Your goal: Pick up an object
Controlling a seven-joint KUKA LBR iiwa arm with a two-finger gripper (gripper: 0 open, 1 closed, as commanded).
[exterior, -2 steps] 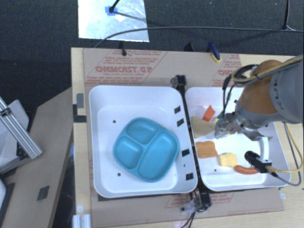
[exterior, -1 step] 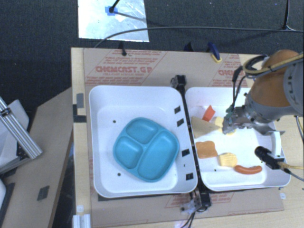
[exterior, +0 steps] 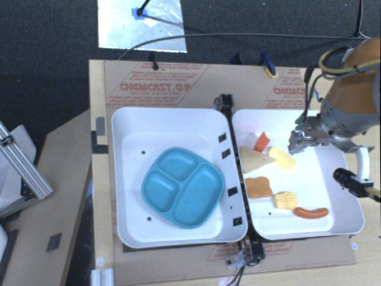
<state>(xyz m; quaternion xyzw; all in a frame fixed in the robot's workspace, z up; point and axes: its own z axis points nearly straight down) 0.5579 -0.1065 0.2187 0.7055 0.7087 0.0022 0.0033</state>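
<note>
The arm reaches in from the right, cut off by the frame edge, its gripper [exterior: 299, 140] low over the right bin [exterior: 342, 219]; whether the jaws are wide or narrow I cannot tell. A yellow piece [exterior: 281, 158] lies just beside it, with an orange-red block [exterior: 262, 141], toast slice [exterior: 259, 187], ridged chip [exterior: 286, 200] and sausage [exterior: 311, 213] nearby. The left bin [exterior: 128, 177] holds a blue divided plate [exterior: 183, 186].

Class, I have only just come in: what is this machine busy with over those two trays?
A grey robot arm with an orange band reaches in, its gripper over the right white bin, near a pale yellow toy food piece. A red sausage and other toy foods lie there. The left white bin holds a blue divided plate.
</note>
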